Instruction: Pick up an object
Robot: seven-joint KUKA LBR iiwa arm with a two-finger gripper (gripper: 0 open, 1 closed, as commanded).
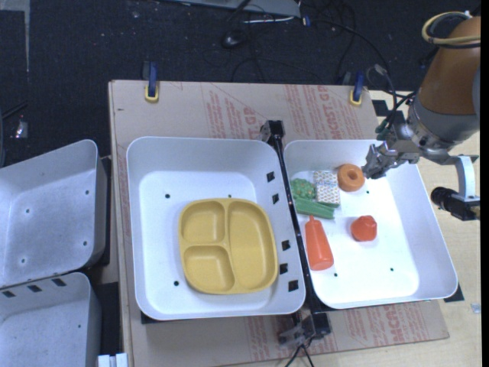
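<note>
White bins, two, side by side on the bench. Left bin (145, 228) holds one yellow tray (228, 245) with three compartments, nothing in them. Right bin (405, 270) holds all the small items.

Arm (451, 90): one, grey with orange band, reaching in from the right. Gripper (376, 164) sits over the upper right part of the right bin, just beside the orange ring (351, 177), to the ring's right. Whether the tips touch the ring is unclear. Fingers are dark and small against the bin wall; cannot tell if they are spread or closed. Nothing is seen between them.

Progress, judged: pick not yet done. All items lie on the bin floor. The approach looks near its end, with the ring the likely target. Closing, lifting and clearing the bin remain.

Count in right bin, largest first:
- orange carrot (318, 244), one, lower left, along the divider
- green piece (309, 198), one
- checkered block (327, 189), one, touching the green piece
- red cup (364, 228), one, apart, mid-bin
- orange ring, one
</note>
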